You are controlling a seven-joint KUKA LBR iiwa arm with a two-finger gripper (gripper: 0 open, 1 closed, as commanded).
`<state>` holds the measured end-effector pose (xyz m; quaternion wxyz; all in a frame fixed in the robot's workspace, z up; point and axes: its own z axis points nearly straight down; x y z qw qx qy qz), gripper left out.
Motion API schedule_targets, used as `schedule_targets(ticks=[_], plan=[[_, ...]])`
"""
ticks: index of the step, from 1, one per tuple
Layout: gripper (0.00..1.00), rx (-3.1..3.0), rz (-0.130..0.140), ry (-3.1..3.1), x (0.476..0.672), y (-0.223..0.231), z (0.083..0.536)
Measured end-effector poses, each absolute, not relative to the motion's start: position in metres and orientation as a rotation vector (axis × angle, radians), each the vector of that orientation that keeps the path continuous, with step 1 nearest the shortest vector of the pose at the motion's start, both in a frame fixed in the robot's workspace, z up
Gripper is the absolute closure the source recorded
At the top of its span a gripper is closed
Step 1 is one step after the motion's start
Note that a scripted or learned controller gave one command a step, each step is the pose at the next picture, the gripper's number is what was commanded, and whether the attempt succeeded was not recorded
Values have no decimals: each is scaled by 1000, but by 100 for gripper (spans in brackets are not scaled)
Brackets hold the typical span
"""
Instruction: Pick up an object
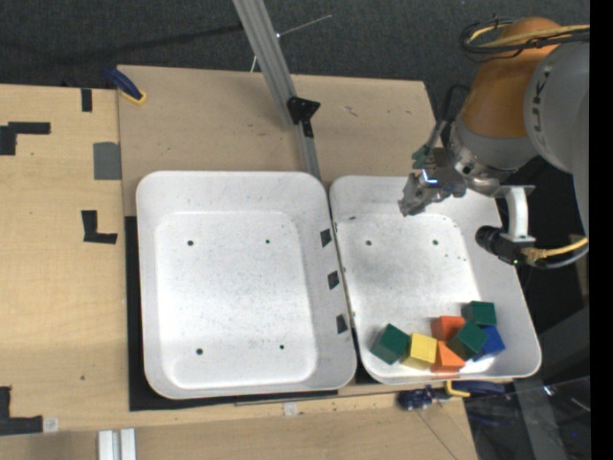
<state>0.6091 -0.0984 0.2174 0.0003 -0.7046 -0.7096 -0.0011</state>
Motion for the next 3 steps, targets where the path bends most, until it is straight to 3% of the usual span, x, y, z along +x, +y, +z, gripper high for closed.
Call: schedule_targets(ticks=[3], plan=[[100,-2212,-1,-2228,594,58,215]])
